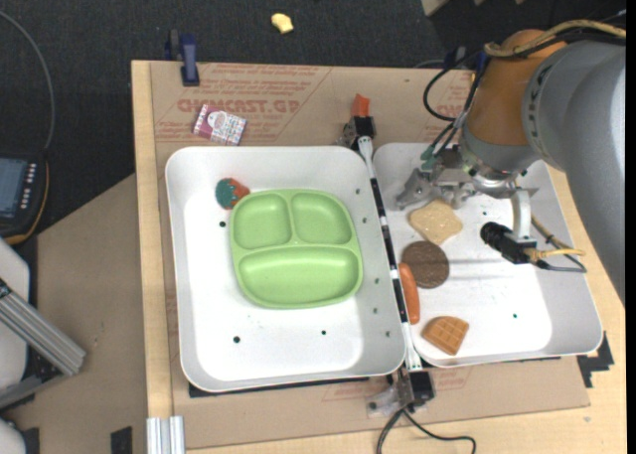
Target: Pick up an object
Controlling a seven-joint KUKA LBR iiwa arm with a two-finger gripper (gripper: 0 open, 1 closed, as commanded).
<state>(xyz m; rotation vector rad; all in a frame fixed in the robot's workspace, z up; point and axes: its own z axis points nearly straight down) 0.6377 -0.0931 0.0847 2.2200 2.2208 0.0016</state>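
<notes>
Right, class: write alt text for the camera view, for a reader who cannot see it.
The robot's gripper hangs over the right bin, close to a tan slice, with a brown disc and a waffle piece nearby. The left bin holds a green divided plate.

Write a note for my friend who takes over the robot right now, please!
Hand: low in the right bin, at the back edge of the pale bread slice.
Also in the right bin: a brown cookie, an orange sausage by the left wall, a waffle in front.
Left bin: green divided plate, small red-and-teal thing beside it.
Done: nothing lifted yet.
Left: grab one thing and raise it.
</notes>
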